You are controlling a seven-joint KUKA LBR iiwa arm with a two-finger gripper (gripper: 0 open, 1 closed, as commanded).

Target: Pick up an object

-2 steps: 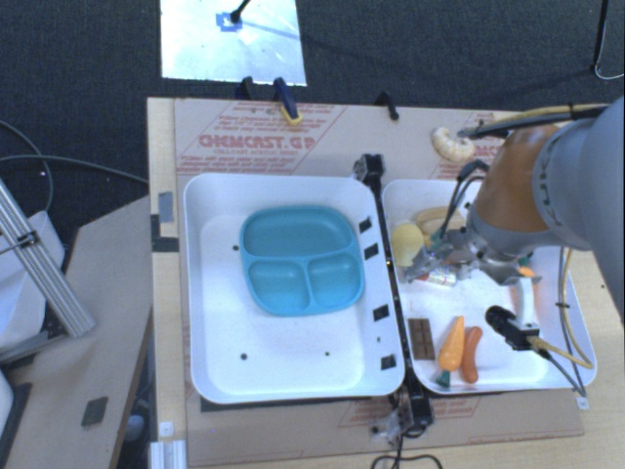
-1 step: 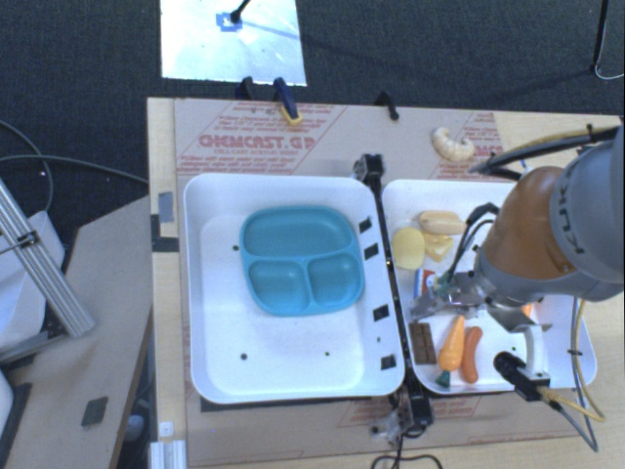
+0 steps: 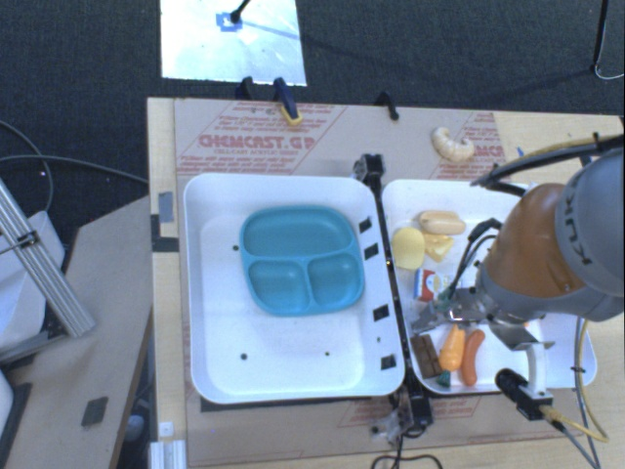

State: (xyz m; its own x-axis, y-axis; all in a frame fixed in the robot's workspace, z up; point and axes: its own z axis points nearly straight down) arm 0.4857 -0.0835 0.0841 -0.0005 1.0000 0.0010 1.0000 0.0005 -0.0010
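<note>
My gripper (image 3: 438,312) hangs low over the near half of the right bin (image 3: 398,198), under the orange wrist band. Just below it lie an orange carrot (image 3: 452,348), a red sausage (image 3: 472,358) and a brown chocolate bar (image 3: 424,356), side by side by the bin's front wall. A small red, white and blue box (image 3: 426,282) sits just left of the gripper. Farther back are a yellow lemon (image 3: 409,247), a pale yellow piece (image 3: 440,248) and a tan bun (image 3: 441,223). I see nothing held.
The left bin (image 3: 220,350) holds a blue divided plate (image 3: 301,260). A pale curled pastry-like toy (image 3: 452,145) lies on the cardboard behind the right bin. Black clips line the divider between the bins (image 3: 379,262). The arm covers the right bin's right half.
</note>
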